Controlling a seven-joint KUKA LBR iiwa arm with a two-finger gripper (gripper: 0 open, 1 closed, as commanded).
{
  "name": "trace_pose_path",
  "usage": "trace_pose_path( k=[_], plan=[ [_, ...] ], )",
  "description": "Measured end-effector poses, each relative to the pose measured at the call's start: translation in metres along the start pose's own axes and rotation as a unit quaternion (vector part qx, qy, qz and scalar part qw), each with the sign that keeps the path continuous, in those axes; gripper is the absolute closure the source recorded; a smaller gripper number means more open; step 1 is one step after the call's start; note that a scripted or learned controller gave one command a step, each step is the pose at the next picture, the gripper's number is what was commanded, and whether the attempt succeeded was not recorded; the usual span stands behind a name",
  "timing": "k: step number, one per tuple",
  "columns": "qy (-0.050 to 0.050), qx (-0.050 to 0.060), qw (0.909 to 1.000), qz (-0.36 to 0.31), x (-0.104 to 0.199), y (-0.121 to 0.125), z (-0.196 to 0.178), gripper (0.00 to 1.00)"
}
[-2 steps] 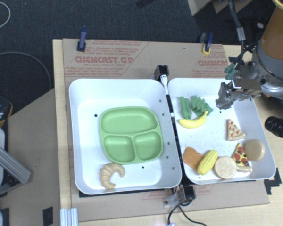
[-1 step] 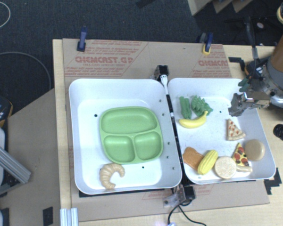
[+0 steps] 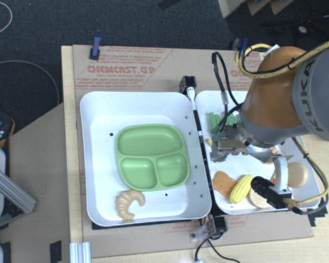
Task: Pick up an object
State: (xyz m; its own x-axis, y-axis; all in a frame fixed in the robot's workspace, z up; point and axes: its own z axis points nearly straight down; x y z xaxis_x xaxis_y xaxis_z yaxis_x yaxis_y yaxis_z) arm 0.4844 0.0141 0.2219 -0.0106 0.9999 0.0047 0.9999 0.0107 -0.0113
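The arm reaches over the right bin [image 3: 222, 204] from the right, and its gripper [image 3: 223, 147] hangs low over that bin's left side. Just above the gripper lies a green object [image 3: 215, 121], partly hidden. Below the gripper sit an orange piece [image 3: 222, 183], a yellow corn cob [image 3: 240, 188] and a pale round slice [image 3: 257, 200] near the bin's front wall. A tan round object [image 3: 298, 175] lies at the right. The left bin [image 3: 93, 114] holds a green divided plate [image 3: 152, 156] and a beige croissant [image 3: 129, 203].
The bins stand side by side on a cardboard-covered bench [image 3: 126, 64], split by a black rail [image 3: 197, 130]. A blue clamp [image 3: 95, 45] sits at the bench's back left. The arm's bulk hides much of the right bin.
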Motion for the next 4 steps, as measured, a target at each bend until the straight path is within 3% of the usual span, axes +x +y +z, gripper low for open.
trace_pose_path(
  k=[1, 2, 3, 4],
  plan=[
    [-0.001, -0.006, 1.0, 0.001, 0.06, -0.005, -0.013, 1.0],
    [-0.003, -0.001, 1.0, 0.008, 0.016, -0.006, 0.04, 1.0],
    [0.0, -0.014, 0.9999, 0.002, 0.052, -0.004, -0.102, 1.0],
    [-0.003, -0.013, 0.9999, 0.008, -0.01, -0.006, -0.196, 1.0]
  ],
)
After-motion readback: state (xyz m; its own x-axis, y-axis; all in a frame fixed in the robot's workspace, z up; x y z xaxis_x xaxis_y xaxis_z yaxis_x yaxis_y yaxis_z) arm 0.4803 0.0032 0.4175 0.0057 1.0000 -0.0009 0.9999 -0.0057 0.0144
